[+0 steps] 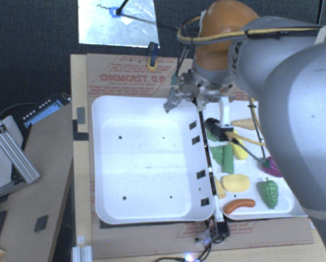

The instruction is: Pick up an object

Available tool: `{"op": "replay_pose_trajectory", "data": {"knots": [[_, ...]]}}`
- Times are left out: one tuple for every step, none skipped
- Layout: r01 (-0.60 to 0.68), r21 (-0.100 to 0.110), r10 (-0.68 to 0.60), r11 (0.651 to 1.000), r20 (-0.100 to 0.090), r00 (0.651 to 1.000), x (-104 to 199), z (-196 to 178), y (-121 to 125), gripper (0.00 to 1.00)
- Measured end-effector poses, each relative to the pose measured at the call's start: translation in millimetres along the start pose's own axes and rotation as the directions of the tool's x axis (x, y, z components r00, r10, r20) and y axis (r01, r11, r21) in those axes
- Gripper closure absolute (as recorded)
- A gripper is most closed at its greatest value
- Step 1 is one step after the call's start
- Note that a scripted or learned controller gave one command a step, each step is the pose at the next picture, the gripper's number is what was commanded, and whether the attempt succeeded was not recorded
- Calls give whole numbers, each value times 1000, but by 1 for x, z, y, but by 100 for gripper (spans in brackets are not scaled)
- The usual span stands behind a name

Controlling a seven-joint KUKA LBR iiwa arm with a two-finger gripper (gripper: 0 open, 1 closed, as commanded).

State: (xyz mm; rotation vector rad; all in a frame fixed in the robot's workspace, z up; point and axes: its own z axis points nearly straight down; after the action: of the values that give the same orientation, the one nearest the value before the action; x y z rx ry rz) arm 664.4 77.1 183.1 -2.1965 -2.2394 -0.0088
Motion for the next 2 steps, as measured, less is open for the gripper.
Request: {"op": "replay_pose_trajectory", "data": {"knots": [[-14,-3,14,1000,5,1000,-12,-13,2,100],[-20,-10,20,1000,8,1000,-48,-103,-21,100]]}}
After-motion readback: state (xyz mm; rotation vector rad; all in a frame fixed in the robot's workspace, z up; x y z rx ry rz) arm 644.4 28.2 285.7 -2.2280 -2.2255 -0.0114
